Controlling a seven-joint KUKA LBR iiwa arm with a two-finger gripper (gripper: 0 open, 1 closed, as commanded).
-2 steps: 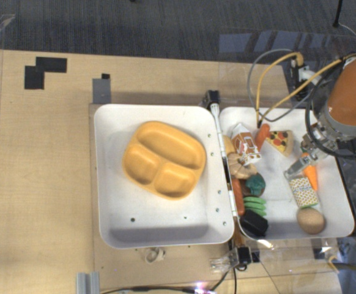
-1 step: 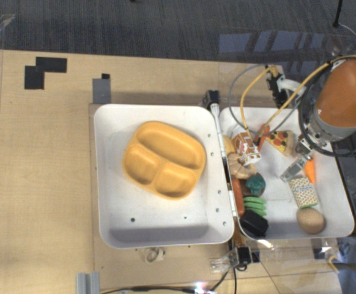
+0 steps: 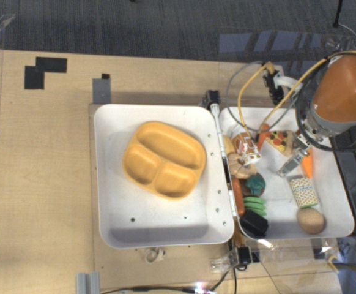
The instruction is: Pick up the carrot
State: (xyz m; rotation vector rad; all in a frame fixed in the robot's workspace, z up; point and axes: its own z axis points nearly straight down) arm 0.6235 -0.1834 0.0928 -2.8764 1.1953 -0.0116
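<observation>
Two white bins sit side by side on a wooden bench. The left bin [image 3: 114, 182] has one yellow plate [image 3: 164, 158] in it, with three parts for food. The right bin [image 3: 337, 188] is full of small things. The robot arm [image 3: 343, 94] comes in from the right, with its orange band up high and yellow cables looping beside it. Its gripper [image 3: 293, 163] hangs low over the right bin, and it is too small and shiny to tell how it is set. The carrot [image 3: 307, 163] is a thin orange stick lying in the right bin, just beside the gripper on its right side, and I cannot tell if the two touch. Below the carrot lies a small box [image 3: 303, 192] with a spotty print, and below that a brown egg [image 3: 311, 220]. Along the left wall of this bin there is a red and white packet [image 3: 246, 149], a teal ball [image 3: 255, 183], a green toy [image 3: 255, 204] and a black cup [image 3: 254, 224].
</observation>
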